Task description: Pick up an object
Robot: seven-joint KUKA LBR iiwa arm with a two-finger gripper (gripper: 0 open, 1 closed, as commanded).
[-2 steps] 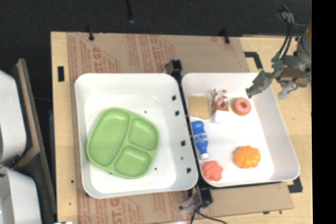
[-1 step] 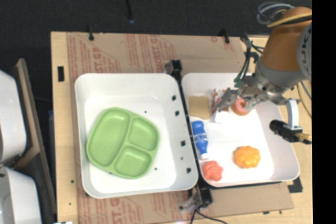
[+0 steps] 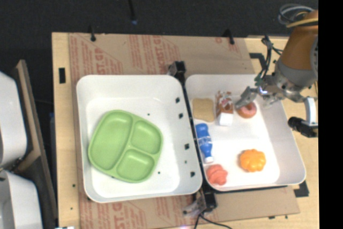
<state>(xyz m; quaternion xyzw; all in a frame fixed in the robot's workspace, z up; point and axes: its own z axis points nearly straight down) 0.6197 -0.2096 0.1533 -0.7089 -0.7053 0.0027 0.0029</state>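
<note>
The right bin (image 3: pixel 278 131) holds several small objects. At its back, a pink round object (image 3: pixel 247 111) lies just under my gripper (image 3: pixel 248 98), which reaches in from the right at a slant. Left of it are a brown and red packet (image 3: pixel 223 101), a small white block (image 3: pixel 225 119) and a tan square (image 3: pixel 202 109). A blue bottle (image 3: pixel 202 142) lies along the bin's left wall. An orange pumpkin-shaped thing (image 3: pixel 252 160) and a pink-red lump (image 3: pixel 216 174) sit at the front. Nothing visibly hangs from the gripper.
The left bin (image 3: pixel 107 94) holds a green divided plate (image 3: pixel 126 145). A black divider with clips (image 3: pixel 187 115) runs between the bins. The arm's orange band and grey wrist (image 3: pixel 297 61) hang over the right bin's back right corner.
</note>
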